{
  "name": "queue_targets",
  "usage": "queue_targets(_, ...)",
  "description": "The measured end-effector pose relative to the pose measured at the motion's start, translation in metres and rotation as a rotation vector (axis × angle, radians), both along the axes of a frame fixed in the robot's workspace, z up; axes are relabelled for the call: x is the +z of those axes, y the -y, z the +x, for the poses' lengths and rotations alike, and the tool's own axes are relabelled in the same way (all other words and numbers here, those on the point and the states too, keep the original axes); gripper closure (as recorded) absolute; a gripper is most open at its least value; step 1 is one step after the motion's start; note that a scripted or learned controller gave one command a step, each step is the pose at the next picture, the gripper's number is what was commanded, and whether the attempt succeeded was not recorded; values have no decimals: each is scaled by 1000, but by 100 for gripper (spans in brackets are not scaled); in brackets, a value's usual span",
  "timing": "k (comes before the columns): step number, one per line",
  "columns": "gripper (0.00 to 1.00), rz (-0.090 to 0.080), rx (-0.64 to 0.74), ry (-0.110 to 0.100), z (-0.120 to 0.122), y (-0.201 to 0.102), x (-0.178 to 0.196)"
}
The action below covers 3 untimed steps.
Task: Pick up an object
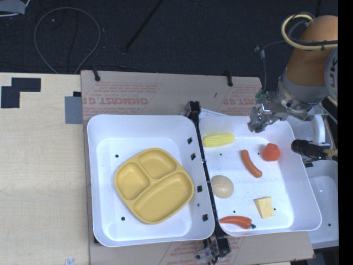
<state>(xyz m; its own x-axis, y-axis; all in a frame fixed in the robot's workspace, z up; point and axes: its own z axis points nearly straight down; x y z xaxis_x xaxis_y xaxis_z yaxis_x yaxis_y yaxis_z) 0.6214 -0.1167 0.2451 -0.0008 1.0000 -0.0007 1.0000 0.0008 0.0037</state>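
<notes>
Two white bins sit side by side; the left bin (pixel 105 148) holds a yellow divided plate (pixel 154 185). The right bin (pixel 298 170) holds a corn cob (pixel 218 140) near its upper left, long axis running left-right; a sausage (pixel 251 163), long axis slanting from upper left to lower right; a tomato (pixel 270 152); a beige ball (pixel 222 186); a cheese block (pixel 265 207); and a chili pepper (pixel 237 222) along the near rim. The gripper (pixel 259 121) hangs over the bin's far right corner, holding nothing; whether its claw is spread or pressed together cannot be told.

arm (pixel 311 54) cut off by right edge
</notes>
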Motion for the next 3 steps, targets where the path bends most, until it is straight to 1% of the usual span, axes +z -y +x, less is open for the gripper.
queue_targets(1, 100, 3, 3, -8, -12, -46, -11)
queue_targets(2, 100, 3, 5, -7, -11, -103, -7)
queue_targets(3, 100, 2, 4, -9, -13, -151, -16)
